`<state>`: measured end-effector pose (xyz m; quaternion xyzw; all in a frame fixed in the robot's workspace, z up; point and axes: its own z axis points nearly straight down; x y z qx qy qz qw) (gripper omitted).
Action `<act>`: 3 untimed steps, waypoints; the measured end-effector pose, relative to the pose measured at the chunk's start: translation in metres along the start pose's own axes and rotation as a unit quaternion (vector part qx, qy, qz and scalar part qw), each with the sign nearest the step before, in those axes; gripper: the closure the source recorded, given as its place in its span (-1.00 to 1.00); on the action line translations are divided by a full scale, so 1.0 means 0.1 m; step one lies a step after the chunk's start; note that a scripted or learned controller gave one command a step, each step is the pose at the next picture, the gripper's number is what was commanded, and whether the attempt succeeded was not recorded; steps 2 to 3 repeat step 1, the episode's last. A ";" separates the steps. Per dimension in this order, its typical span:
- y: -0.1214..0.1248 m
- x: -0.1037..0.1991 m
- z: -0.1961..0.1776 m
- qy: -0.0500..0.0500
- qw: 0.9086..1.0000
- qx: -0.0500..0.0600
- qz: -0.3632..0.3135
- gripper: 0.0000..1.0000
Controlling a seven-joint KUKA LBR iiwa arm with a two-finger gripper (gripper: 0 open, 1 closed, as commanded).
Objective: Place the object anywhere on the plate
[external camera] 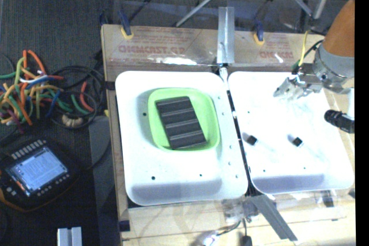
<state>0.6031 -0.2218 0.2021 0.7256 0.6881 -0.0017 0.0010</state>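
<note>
object: dark ribbed block [181,123] lay flat on green plate [211,118], left bin [173,187]
handling: looked stiff, light; grip across the short sides
gripper: [291,88] over right bin [300,176] far corner, fingers possibly apart, cannot tell, nothing held

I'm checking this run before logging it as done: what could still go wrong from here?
1. The dark ridged block lies on the green plate at a slant, its lower end near the plate's rim; a jolt might tip it off.
2. Two small black pieces lie loose in the right bin below the hand; a low pass might knock them.
</note>
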 end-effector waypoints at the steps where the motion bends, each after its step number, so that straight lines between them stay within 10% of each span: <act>1: 0.00 0.00 0.00 0.000 1.000 0.000 0.000 -1.00; 3: 0.00 0.00 0.00 0.000 1.000 0.000 0.000 -1.00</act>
